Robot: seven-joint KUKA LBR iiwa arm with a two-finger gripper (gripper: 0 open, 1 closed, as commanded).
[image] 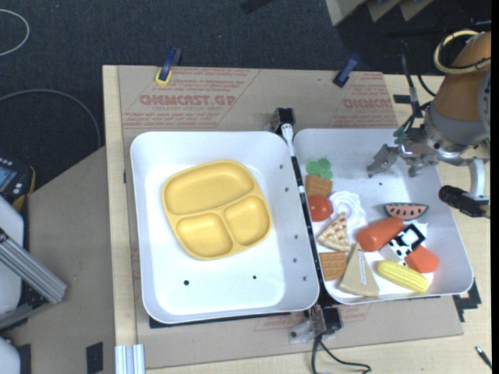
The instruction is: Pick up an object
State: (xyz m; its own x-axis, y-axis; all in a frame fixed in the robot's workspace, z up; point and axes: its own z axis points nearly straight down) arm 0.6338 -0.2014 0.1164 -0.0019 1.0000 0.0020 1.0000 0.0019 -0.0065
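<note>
White plastic forms both bins on the table [234,100]: the left bin [152,209] holds a yellow divided plate [216,208], and the right bin [452,240] holds a heap of toy food along its near and left side. The arm's pincer [396,160] hovers over the bare far part of the right bin, fingers spread apart with nothing between them, well apart from the pile. No object is picked yet, so the step in hand looks like choosing a target and coming down on it. The watermelon slice [405,209] lies nearest the pincer and stands a little apart from its neighbours, so it seems the cleanest choice; the orange carrot [379,234] and the corn cob [402,275] touch other pieces and would likely drag them. A good try would centre the fingers across the slice's narrow width, descend straight, and close only once low enough.
</note>
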